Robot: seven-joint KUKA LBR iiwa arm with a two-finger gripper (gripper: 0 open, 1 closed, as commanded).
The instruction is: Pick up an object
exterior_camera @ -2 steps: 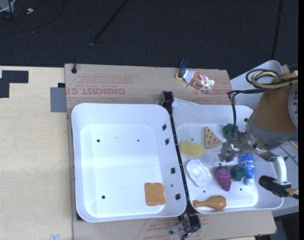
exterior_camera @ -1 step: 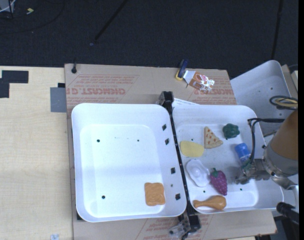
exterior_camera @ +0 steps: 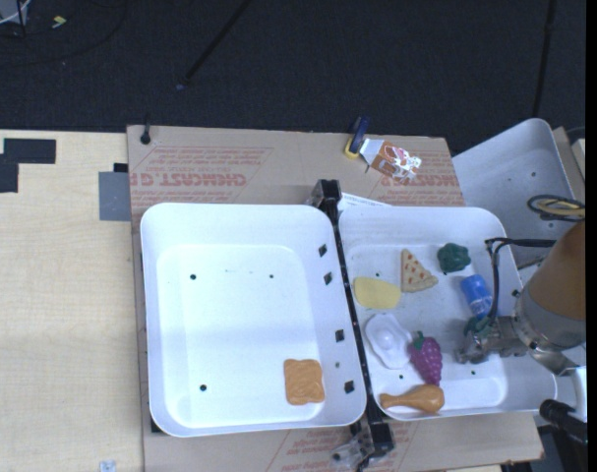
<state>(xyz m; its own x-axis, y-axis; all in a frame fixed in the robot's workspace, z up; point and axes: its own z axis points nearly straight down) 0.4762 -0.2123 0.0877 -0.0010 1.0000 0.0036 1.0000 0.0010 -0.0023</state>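
While the grey arm reached in from the right, its two-finger gripper [exterior_camera: 478, 347] hung low over the right white bin [exterior_camera: 431, 226], near that bin's right wall; whether it was spread or pinched could not be told. Just beside it lay a small blue block [exterior_camera: 474, 291], a dark green lump [exterior_camera: 453, 257], a purple grape bunch [exterior_camera: 426, 358], a pizza wedge [exterior_camera: 415, 270], a yellow slice [exterior_camera: 377, 292] and a tan drumstick [exterior_camera: 416, 398] against the near rim. Open floor filled the left white bin [exterior_camera: 229, 226], save an orange waffle-like square [exterior_camera: 303, 381] near its front right corner.
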